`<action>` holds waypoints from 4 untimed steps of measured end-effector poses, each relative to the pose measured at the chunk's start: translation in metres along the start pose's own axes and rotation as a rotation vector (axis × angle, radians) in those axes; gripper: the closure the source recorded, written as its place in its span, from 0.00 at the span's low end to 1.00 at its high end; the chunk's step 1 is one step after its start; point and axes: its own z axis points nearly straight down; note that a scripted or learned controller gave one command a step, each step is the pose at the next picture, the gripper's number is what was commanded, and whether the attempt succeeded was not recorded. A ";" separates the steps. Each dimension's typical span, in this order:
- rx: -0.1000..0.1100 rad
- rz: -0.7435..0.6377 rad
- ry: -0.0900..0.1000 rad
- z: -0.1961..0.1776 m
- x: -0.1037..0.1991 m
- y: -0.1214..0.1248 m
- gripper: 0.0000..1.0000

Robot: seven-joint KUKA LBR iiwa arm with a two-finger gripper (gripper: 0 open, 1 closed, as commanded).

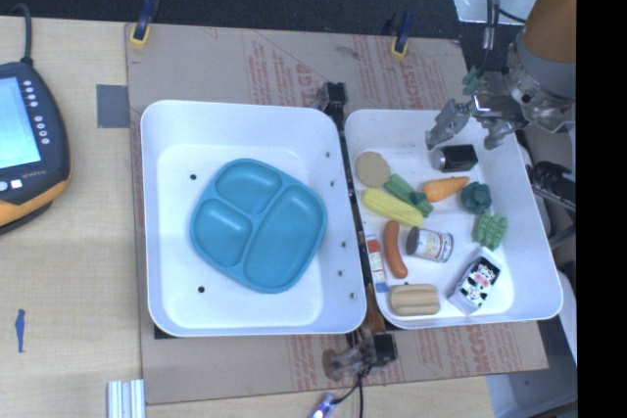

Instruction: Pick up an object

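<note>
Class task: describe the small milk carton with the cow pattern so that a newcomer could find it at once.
Start at the right-hand white bin, the one crowded with toy food. Go to its near right corner, below the green broccoli piece. There lies the milk carton, a small white box with black cow patches and a blue edge, the only boxy, patterned item among smooth plain-coloured foods.

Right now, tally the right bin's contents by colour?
Green: 2, broccoli, leafy piece
Orange/red: 2, carrot, sausage
Yellow: 1, corn
Tan: 2, potato, bread roll
Black: 1, block
Other: 2, can, milk carton
Total: 10
</note>
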 end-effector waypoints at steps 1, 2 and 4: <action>0.004 0.001 0.000 0.092 0.023 -0.047 0.00; 0.002 0.000 0.000 0.194 0.008 -0.058 0.00; -0.001 -0.001 0.000 0.193 0.007 -0.037 0.00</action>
